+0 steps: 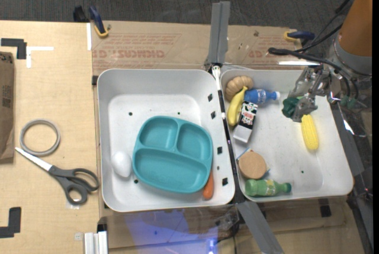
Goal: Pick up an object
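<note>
Wooden bench seen from above, with two shallow white bins side by side and a robot arm reaching into the right bin point(340, 185).

A dark green object point(290, 107) is seen at the tips of the gripper point(303, 106), near the upper right of the right bin and just above a corn cob point(310, 132); whether it is clamped between the fingers cannot be told. The grasp step is judged to be in hand, and a straight lift is called for next. Lying in the same bin are a banana point(235, 106), a ginger-like beige piece point(238, 84), a blue bottle point(260, 96), a small printed box point(246, 121), a round brown disc point(253, 165) and a green bottle point(267, 188). A teal divided plate point(173, 154), a white egg point(121, 164) and a carrot point(208, 188) are held by the left bin point(154, 84). Scissors point(62, 174) and a tape roll point(39, 137) lie on the bench at left.
</note>
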`<state>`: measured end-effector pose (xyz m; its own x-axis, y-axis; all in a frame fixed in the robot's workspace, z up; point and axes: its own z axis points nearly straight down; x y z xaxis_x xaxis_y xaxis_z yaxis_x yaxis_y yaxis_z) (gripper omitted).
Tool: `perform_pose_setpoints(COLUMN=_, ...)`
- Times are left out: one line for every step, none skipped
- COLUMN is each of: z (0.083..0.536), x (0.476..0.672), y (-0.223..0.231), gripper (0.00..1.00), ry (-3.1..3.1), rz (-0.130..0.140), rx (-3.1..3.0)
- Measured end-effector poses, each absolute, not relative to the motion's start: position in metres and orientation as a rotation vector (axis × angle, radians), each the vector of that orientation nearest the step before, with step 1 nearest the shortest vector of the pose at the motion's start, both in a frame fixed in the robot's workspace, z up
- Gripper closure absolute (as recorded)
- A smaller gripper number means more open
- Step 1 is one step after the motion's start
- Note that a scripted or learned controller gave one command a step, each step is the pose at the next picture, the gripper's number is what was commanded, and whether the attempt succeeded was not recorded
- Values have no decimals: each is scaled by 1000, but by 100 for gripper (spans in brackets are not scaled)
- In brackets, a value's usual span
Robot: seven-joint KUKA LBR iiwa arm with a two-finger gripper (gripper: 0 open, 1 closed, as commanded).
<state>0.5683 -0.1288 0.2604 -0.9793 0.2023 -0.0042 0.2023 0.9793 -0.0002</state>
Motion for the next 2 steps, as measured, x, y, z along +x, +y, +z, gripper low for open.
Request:
perform_pose_setpoints(z=304, x=575, y=-130, gripper=100, ry=3066, rz=-1, rx=663)
perform_pose_setpoints(z=318, x=498, y=-223, gripper=100, ry=2970, rz=-2, rx=1015)
